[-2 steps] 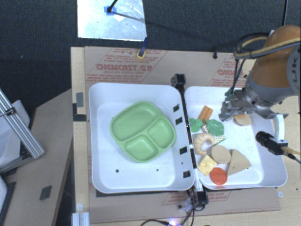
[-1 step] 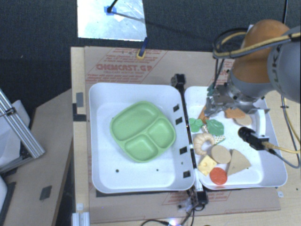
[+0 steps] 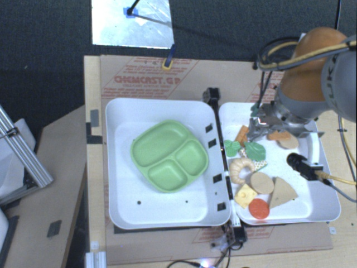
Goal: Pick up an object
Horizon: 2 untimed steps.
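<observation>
Camera view: two white bins [image 3: 120, 166] on cardboard [image 3: 145, 78], dark floor [image 3: 44, 43]; gripper [image 3: 257, 128] state unclear.

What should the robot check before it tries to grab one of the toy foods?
1. Toy foods lie in the right white bin: ok; a curled tan croissant, a round red tomato slice and a yellow cheese cube are there.
2. Pincer is over that bin: ok, near its far end by the small orange carrot piece.
3. Pincer is free of any object: cannot tell.
4. Target stands apart from neighbours: not ok; the pieces are crowded together.
5. Green three-part plastic plate is out of the way: ok, it sits in the left white bin.
</observation>
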### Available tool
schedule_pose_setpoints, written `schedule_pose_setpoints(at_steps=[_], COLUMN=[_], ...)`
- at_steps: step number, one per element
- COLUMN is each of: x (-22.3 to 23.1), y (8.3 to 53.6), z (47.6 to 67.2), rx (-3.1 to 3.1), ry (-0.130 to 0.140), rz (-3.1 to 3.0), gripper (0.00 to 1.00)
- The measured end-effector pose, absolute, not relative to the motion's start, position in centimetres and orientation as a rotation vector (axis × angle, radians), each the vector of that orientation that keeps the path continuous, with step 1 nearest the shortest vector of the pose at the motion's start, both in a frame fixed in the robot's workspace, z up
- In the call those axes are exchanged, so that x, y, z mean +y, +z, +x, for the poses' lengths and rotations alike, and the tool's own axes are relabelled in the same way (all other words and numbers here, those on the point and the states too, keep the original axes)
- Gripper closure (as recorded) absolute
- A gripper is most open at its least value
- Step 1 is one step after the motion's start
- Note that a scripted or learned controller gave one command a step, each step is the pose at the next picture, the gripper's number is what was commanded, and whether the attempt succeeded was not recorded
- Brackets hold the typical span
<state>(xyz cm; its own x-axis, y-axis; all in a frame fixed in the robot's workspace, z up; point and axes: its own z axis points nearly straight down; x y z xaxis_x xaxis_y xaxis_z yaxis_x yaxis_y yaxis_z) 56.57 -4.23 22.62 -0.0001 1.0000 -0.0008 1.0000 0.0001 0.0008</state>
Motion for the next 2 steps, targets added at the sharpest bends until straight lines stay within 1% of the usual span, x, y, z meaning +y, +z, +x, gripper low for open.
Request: schedule_pose_setpoints(at_steps=[1,2], x=[-2.5,-3.9], y=[22.9,21.8], z=[57.3,57.1], rx=[2.228,2.221], ry=[0.003,0.000], rz=[2.213,2.221], gripper=[1.00,1.00])
